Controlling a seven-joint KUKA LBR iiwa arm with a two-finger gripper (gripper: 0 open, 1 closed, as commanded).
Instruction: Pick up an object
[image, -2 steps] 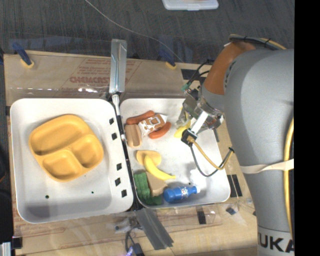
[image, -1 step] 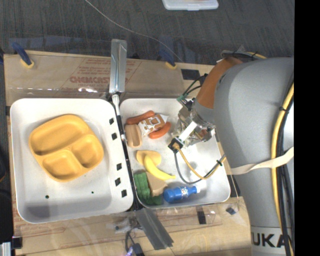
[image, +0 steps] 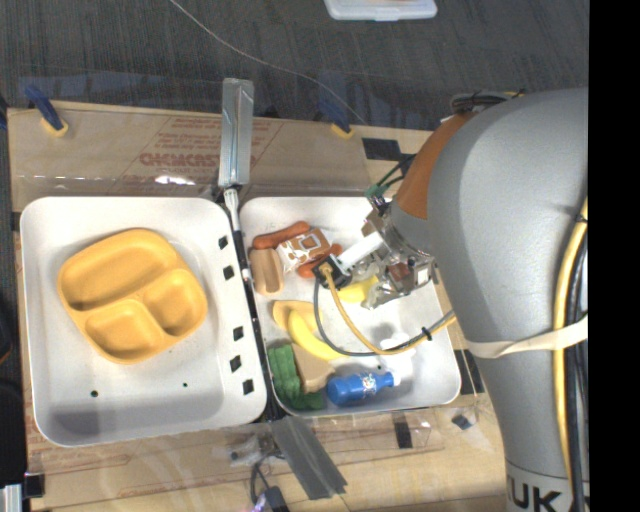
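My gripper (image: 375, 285) hangs over the middle of the right bin (image: 435, 375), low above a small yellow object (image: 355, 292) that shows at its tip. A yellow banana (image: 303, 332) lies just left and below it. A blue bottle (image: 360, 386) rests near the bin's front wall, beside a green object (image: 286, 375). At the bin's back left lie a hot dog (image: 284, 238), a tan cylinder (image: 265, 270) and a small printed packet (image: 305, 252). The wrist and cables hide much of what sits under the gripper.
The left bin (image: 60, 400) holds a yellow three-compartment tray (image: 130, 293). A black-and-metal divider (image: 238, 290) separates the bins. The big grey arm body (image: 510, 250) covers the right bin's right side. A yellow and black cable (image: 345, 330) loops over the banana.
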